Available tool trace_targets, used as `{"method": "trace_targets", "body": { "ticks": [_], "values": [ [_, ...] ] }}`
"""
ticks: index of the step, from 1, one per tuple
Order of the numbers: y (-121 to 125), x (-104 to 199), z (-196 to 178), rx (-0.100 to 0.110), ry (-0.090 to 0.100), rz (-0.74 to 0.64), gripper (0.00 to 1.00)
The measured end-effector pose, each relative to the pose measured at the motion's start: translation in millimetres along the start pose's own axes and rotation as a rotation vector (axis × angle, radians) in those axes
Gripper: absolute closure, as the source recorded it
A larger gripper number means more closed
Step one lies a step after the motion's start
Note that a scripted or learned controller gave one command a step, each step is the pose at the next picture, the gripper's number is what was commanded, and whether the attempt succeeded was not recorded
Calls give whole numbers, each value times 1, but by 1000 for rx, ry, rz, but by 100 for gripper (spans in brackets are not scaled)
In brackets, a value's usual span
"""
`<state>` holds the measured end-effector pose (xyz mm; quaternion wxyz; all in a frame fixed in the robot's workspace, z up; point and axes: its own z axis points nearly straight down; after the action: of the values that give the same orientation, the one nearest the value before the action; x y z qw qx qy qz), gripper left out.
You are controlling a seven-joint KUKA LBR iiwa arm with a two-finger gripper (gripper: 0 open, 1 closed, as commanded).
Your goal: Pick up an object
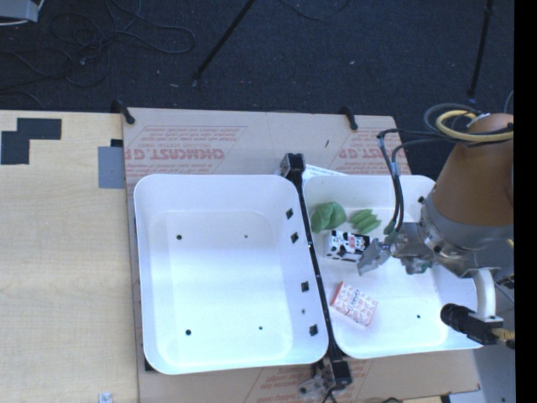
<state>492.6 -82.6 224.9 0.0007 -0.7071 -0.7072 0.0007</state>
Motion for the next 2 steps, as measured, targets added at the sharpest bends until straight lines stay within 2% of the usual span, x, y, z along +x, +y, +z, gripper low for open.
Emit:
{"method": "trace_targets", "body": {
  "ticks": [1, 2],
  "values": [
    [73, -13, 61, 0, -1, -4, 0],
    [22, -42, 90, 7, 2, 5, 0]
  ]
}}
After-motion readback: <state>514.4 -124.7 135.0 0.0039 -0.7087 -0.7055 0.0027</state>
